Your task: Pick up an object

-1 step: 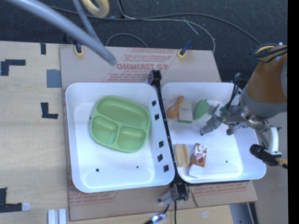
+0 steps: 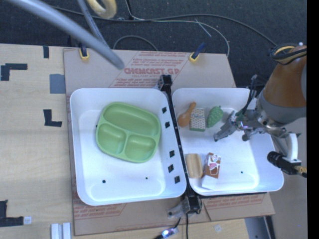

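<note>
The right bin (image 2: 249, 180) holds several small items. An orange piece (image 2: 186, 115) lies against a green-and-white block (image 2: 198, 119), with a green leafy toy (image 2: 215, 115) just right of them. Nearer the front lie a tan bread-like piece (image 2: 193, 165) and a red-and-white carton (image 2: 212, 167). My gripper (image 2: 223, 129) hangs over the middle of the right bin, just below and right of the leafy toy, pointing left. I see nothing in it. The arm reaches in from the right.
The left bin (image 2: 82, 148) holds a green divided plate (image 2: 128, 132). A black divider (image 2: 171, 133) runs between the bins. Cables (image 2: 164, 26) and a grey pole (image 2: 60, 19) cross the dark area behind the bench. Bare white floor lies at the right bin's right side.
</note>
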Action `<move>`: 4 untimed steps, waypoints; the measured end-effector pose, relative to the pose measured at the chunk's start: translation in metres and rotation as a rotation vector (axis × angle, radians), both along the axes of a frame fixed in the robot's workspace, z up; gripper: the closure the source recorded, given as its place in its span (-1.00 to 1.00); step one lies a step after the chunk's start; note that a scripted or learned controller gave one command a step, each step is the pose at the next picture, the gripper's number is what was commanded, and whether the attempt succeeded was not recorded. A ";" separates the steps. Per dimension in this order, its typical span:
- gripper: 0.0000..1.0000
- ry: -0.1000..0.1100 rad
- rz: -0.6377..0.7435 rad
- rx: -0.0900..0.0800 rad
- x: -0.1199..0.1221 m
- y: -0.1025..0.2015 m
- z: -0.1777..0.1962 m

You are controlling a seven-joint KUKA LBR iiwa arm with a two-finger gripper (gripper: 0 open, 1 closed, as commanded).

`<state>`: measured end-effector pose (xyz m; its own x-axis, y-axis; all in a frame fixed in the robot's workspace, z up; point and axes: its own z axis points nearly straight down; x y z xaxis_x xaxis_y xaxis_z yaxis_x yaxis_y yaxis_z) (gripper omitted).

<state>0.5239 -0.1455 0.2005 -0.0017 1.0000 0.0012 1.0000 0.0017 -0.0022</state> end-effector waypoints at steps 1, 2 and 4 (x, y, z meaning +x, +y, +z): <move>-1.00 0.004 -0.002 -0.001 -0.008 -0.003 -0.047; -1.00 0.006 -0.001 0.000 -0.010 0.004 -0.111; 1.00 -0.005 -0.001 -0.003 -0.009 0.004 -0.105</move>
